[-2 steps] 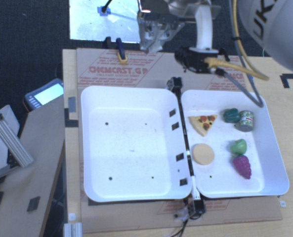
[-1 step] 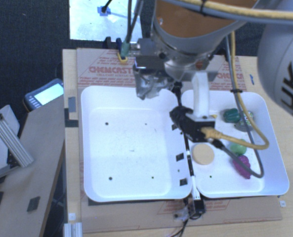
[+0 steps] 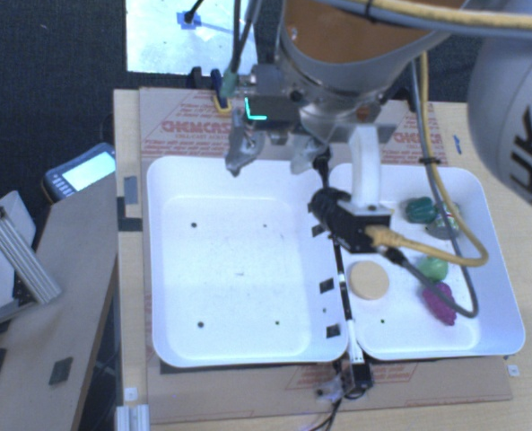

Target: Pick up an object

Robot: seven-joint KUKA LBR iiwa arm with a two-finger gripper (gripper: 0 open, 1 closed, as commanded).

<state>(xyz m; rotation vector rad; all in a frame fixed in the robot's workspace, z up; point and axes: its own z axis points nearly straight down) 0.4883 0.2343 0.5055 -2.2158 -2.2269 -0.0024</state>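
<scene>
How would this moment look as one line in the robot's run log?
gripper: open, above left bin's far edge, holding nothing | right bin: tan disc, purple object, two green objects
</scene>
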